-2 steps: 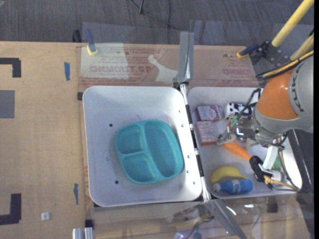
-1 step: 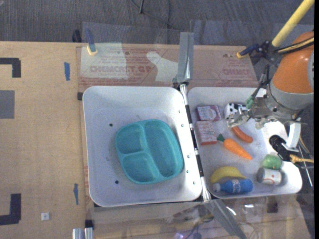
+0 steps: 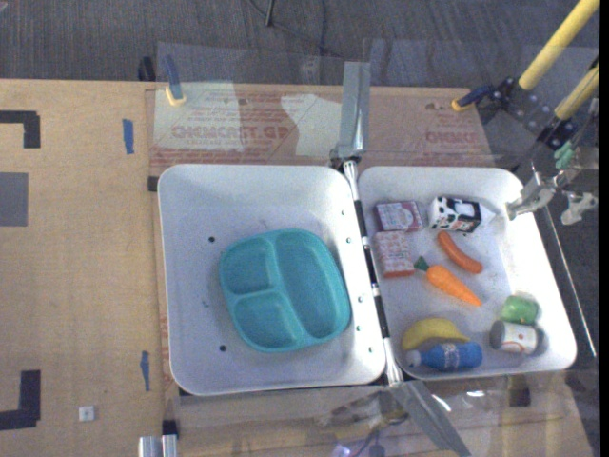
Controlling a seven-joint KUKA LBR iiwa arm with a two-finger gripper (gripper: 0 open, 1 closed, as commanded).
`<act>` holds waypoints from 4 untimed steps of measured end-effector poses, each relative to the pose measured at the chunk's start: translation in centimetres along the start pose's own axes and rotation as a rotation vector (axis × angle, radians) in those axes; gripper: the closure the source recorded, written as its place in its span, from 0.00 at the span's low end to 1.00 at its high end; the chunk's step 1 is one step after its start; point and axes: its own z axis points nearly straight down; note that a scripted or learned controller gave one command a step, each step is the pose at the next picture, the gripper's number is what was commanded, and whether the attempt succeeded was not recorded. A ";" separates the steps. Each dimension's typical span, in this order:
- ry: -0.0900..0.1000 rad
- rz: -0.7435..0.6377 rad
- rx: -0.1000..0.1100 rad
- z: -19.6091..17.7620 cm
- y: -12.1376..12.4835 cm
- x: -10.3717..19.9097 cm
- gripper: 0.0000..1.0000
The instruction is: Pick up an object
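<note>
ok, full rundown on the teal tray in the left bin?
The teal tray is a rounded-rectangle divided plate, plastic by its look, with three compartments: one large at right, two smaller at left. It lies flat and slightly rotated on the floor of the left bin, roughly centred, apart from the walls. Nothing rests in it or touches it.

Free floor around teal tray (image 3: 284, 290)

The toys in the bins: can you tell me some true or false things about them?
1. The teal plate lies in the left bin. True.
2. The carrot is in the left bin. False: it lies in the right bin.
3. The banana touches the blue bottle. True.
4. The pincer holds the carrot. False: it is at the right bin's far right rim, apart from the carrot.
</note>
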 end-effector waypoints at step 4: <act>-0.005 0.010 -0.010 18.7 -1.9 4.2 0.00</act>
